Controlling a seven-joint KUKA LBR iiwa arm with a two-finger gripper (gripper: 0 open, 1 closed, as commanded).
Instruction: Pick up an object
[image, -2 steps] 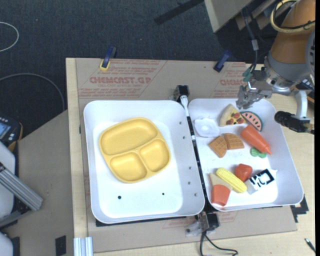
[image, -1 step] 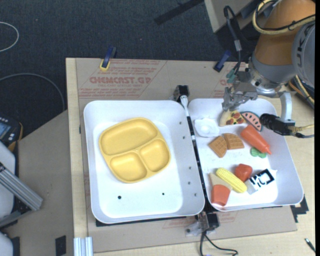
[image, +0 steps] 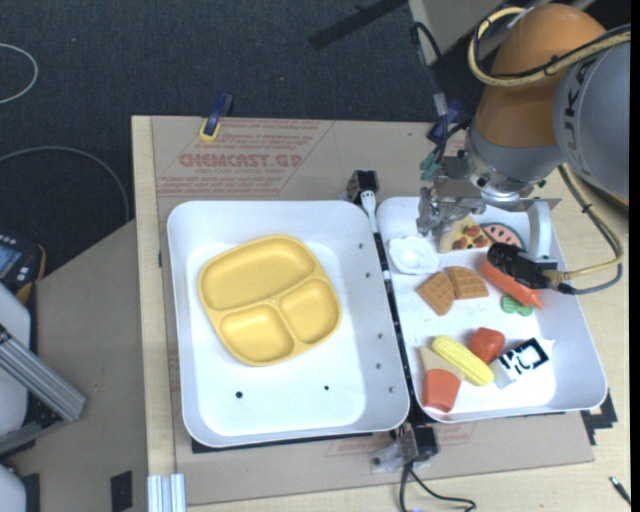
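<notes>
You have nothing lifted yet: the gripper (image: 440, 222) hangs low over the right bin (image: 580, 350) near the pizza slice (image: 466, 236), and you cannot tell its state.

Light is even and fairly bright, coming from overhead, with no hard beams. The left bin (image: 200, 380) and the right bin (image: 570, 385) read as clean white, close to washed out on their floors, with soft sheen along the rims. The yellow tray (image: 268, 298) shows gentle highlights on its ridges and faint shading in its compartments. Shadows are short and soft: a thin dark line under the near edges of the bins on the worktop (image: 300, 150), and a blurred patch beneath the arm (image: 530, 90) at far right. Focus is moderate; small things look slightly soft and grainy. The dark floor (image: 100, 60) loses detail.
</notes>
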